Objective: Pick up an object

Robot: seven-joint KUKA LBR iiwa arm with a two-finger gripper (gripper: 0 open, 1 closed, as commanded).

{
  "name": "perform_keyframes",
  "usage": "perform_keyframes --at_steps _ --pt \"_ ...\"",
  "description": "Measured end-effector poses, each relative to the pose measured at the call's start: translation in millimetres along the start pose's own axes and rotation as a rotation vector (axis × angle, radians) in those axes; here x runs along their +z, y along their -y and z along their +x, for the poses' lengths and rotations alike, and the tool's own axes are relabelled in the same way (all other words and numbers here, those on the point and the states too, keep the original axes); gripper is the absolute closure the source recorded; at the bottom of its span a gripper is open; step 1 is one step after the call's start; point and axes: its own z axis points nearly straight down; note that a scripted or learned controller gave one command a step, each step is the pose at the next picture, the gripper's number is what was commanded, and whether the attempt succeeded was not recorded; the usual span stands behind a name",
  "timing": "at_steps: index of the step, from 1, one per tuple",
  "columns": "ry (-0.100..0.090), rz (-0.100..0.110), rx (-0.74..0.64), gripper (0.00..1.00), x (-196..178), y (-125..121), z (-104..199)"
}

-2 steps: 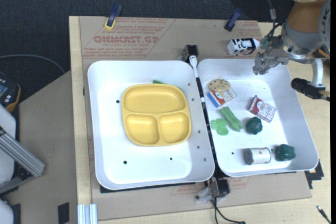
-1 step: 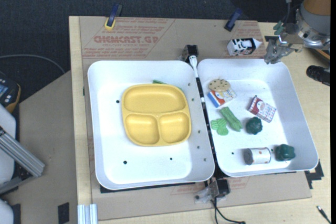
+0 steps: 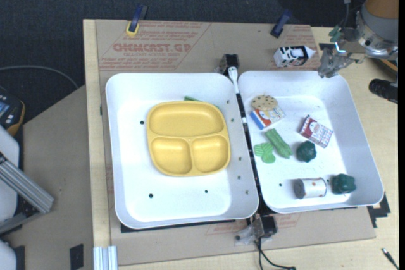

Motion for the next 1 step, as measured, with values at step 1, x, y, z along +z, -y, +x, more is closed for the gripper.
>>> perform_keyframes --at_steps 1 --pt "-0.005 0.005 -0.004 1.00 2.4 -0.2 58.7"
